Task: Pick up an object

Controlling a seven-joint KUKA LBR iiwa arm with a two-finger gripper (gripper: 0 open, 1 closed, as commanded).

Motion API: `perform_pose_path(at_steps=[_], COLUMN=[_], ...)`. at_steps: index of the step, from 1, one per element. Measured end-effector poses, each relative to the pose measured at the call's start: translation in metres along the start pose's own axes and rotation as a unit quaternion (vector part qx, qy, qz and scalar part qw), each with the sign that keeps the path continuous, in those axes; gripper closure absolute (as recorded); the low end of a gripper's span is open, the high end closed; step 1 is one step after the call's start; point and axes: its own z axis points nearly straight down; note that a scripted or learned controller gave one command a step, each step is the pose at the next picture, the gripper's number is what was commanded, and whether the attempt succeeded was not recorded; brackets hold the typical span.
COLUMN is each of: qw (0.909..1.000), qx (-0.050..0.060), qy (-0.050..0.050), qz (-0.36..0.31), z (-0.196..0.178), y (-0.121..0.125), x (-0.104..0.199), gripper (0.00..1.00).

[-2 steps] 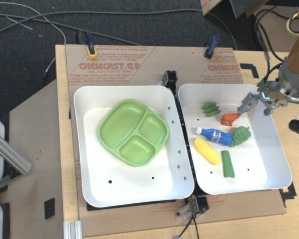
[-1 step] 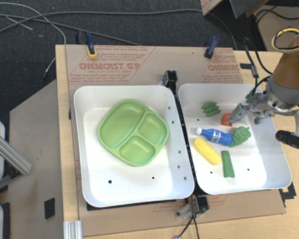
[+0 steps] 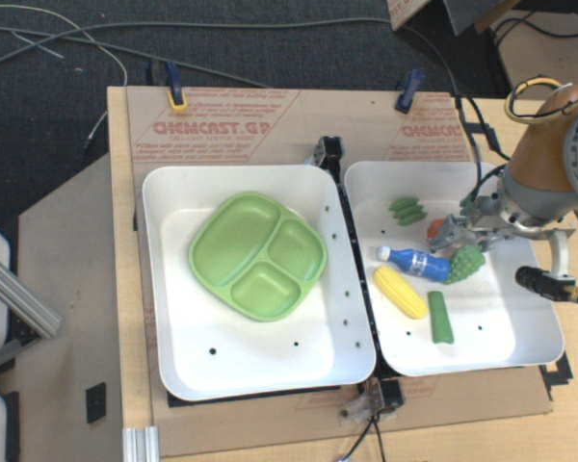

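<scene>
My arm reaches in from the right, orange band above the wrist, bent down over the far right part of the right bin (image 3: pixel 535 349). My fingers (image 3: pixel 459 231) hang low just above the green broccoli-like toy (image 3: pixel 468 261), and whether they are spread or pressed together I cannot tell, since the grey wrist hardware blocks them; nothing shows clearly pinched between them.

Taking that broccoli toy as the mark: a blue bottle (image 3: pixel 416 262) with a white cap lies just to its left, touching or nearly touching it. A small red piece (image 3: pixel 436 227) sits just beyond the bottle, close under my wrist. A green ridged leaf-like toy (image 3: pixel 406 209) lies farther back and left. A yellow corn cob (image 3: pixel 399 291) lies nearer and left, slanted, and a dark green stick-shaped toy (image 3: pixel 440 317) lies nearer, just beside the corn.

Well left of the broccoli toy, the left bin (image 3: pixel 169 354) holds a green divided plate (image 3: pixel 257 255). Both bins rest on the cardboard-covered table (image 3: pixel 125 258).
</scene>
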Motion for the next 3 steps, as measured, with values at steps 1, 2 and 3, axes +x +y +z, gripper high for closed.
perform_pose_path(at_steps=[1,2,3], qw=[1.0,1.0,1.0], qx=[-0.003,-0.005,-0.006], qy=[-0.001,-0.002,-0.003], qz=[0.0,0.0,0.0], z=[-0.014,-0.06,-0.123], y=[0.002,0.008,0.011], x=[0.0,-0.005,-0.012], gripper=[1.0,1.0,1.0])
